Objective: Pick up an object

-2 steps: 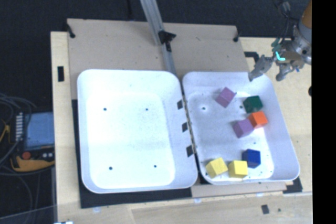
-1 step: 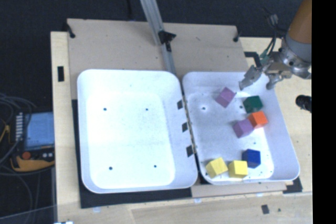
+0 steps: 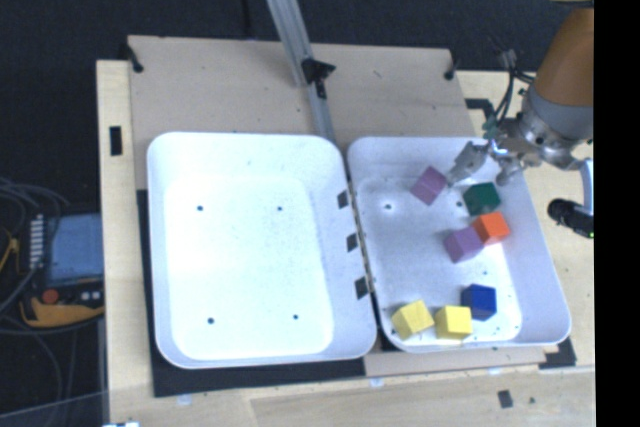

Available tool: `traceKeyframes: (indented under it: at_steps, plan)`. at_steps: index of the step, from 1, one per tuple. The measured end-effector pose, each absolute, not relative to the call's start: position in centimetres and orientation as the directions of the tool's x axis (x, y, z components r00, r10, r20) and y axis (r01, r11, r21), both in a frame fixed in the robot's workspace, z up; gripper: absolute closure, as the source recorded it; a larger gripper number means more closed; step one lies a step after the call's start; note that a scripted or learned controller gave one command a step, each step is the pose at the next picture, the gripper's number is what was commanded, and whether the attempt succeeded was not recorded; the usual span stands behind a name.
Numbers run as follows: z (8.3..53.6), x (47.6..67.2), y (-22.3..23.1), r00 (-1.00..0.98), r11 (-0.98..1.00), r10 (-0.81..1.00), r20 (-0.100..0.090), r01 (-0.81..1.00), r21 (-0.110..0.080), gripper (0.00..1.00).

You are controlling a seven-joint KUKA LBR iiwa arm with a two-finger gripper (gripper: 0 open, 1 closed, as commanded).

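While crowded along the near rim of the right bin [image 3: 530,315], two yellow blocks [image 3: 432,319] and a blue block [image 3: 480,300]. Farther back, purple block [image 3: 463,243] touching orange block [image 3: 491,228], green block [image 3: 481,198] just beyond. Farthest, gripper [image 3: 492,161] hovering open, holding nothing, between green block and tilted mauve block [image 3: 430,185]. Likely risk: nudging a neighbour or closing on air.
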State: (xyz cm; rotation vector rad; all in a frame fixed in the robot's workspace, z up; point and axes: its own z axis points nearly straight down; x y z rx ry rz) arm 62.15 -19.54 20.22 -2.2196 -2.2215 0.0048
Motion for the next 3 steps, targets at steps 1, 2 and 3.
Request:
traceKeyframes:
  at_steps: [1, 2, 3]
  plan:
    - [14.1, 61.9, -20.2, 0.000, 0.000, 1.000, -0.001, 1.000, -0.004, 0.00]
    - [15.7, 62.2, -20.4, 0.003, -0.003, 1.000, -0.003, 1.000, 0.005, 1.00]
    - [21.2, 61.7, -19.7, -0.002, 0.002, 1.000, -0.003, 1.000, 0.007, 1.00]
